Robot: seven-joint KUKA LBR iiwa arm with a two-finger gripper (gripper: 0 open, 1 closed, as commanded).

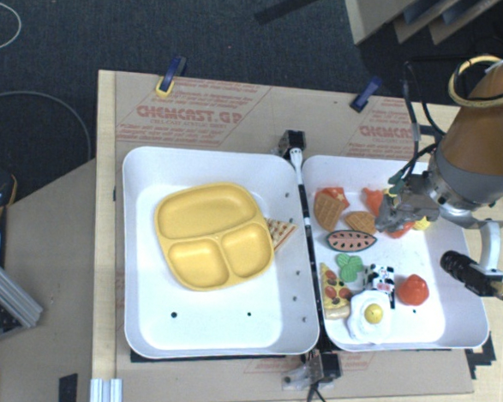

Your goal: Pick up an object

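The right bin holds several toy foods: a waffle piece, a watermelon slice, a bread piece, a green broccoli, a pizza slice, a fried egg, a red tomato and a small black-and-white cow. My gripper is down in the upper middle of this bin, over a red and yellow item that it mostly hides. A red piece lies just left of it.
The left bin holds a yellow three-compartment tray, with a small waffle wedge beside its right edge. A black divider runs between the bins. A black cylinder juts in at the right.
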